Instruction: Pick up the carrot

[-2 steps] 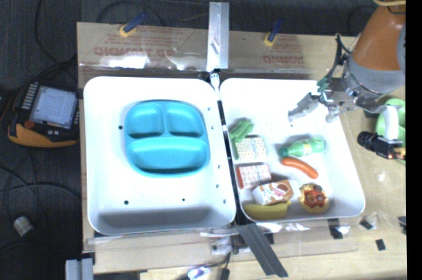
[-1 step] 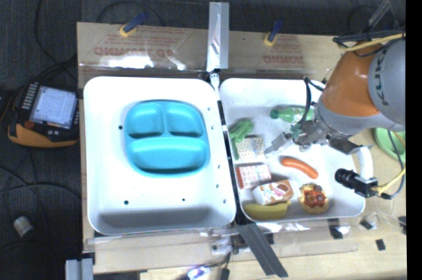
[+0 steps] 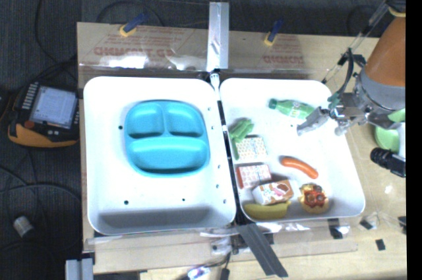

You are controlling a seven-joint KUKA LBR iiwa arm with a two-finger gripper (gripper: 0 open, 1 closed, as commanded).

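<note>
The carrot (image 3: 299, 167), a short orange stick, lies flat on the floor of the right bin (image 3: 343, 160), right of the middle. My gripper (image 3: 322, 126) hangs over the bin's upper right part, above and a little right of the carrot and well apart from it. Its two grey fingers (image 3: 306, 126) are spread open with nothing between them.
A green bottle (image 3: 290, 107) lies just left of the gripper. Green pods (image 3: 241, 129), two printed boxes (image 3: 250, 149), a small carton (image 3: 272, 192), a banana (image 3: 264, 210) and a red-yellow toy food (image 3: 314, 198) crowd the right bin. A blue divided plate (image 3: 165, 137) sits in the left bin (image 3: 105, 160).
</note>
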